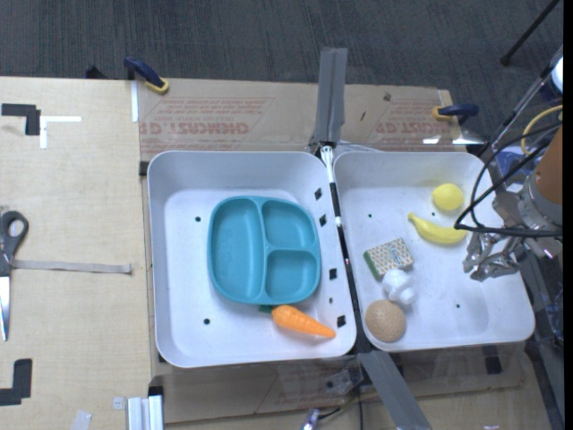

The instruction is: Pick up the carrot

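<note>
The carrot [303, 322] lies at 6 o'clock of the blue plate [264, 249]; the gripper [488, 262], empty with fingers spread, hovers far at 3 o'clock.

An orange carrot [303, 322] lies beside a teal divided plate [264, 250]. The bins [179, 330] are white. The banana [436, 229] and lemon [448, 196] are yellow; the small box [389, 257] is green-and-white patterned.
</note>
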Robot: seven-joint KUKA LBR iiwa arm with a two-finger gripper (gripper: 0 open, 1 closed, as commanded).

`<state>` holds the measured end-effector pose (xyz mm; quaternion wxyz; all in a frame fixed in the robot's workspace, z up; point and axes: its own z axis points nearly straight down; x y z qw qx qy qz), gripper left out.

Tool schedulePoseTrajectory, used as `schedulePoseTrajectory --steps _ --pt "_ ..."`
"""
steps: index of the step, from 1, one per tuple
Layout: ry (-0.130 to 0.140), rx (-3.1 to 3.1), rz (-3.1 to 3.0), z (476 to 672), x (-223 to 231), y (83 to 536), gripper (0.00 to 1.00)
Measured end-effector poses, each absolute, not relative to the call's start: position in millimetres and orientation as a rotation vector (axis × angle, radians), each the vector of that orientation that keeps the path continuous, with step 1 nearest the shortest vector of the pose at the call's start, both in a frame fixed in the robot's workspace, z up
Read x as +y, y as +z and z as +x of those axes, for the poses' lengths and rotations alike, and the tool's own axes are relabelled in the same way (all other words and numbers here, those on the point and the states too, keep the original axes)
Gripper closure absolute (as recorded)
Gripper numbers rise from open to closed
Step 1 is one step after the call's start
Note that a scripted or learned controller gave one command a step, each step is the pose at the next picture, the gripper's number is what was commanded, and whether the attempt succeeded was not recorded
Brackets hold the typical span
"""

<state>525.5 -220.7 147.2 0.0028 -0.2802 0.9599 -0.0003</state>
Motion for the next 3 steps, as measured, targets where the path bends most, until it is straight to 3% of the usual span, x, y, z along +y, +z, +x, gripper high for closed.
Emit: schedulePoseTrajectory --steps 1,2,3 --pt "-0.002 2.889 -1.224 510.9 -221.3 121.3 1.0" --pt "-0.003 2.486 -1.911 512.6 -221.4 246.5 1.0" --pt "0.002 2.222 -2.213 563.6 -220.7 226.8 1.0"
